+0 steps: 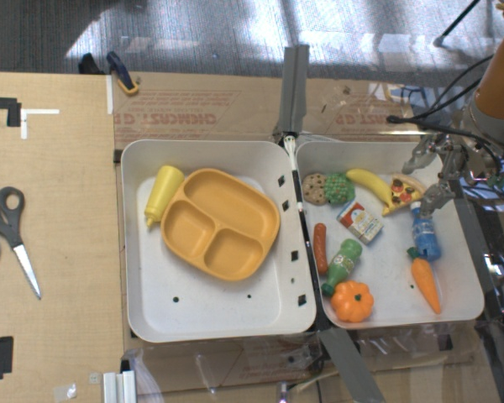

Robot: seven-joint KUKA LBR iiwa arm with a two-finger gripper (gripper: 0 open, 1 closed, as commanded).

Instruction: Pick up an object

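The right bin [466, 309] holds several toy foods: a cookie [314, 188], a green broccoli [339, 188], a banana [368, 183], a pizza slice [405, 191], a small carton [360, 222], a red sausage [320, 247], a green bottle [343, 265], an orange pumpkin [352, 300], a blue bottle [424, 235] and a carrot [426, 284]. My gripper [428, 177] hangs over the bin's far right part, just above the pizza slice and the blue bottle. It is open, and nothing sits between its fingers.
The left bin [151, 309] holds an orange divided plate [218, 223] and a yellow squeeze bottle [162, 193] beside it. Scissors [13, 233] lie on the bench at the far left. Cables run behind the right bin near the arm.
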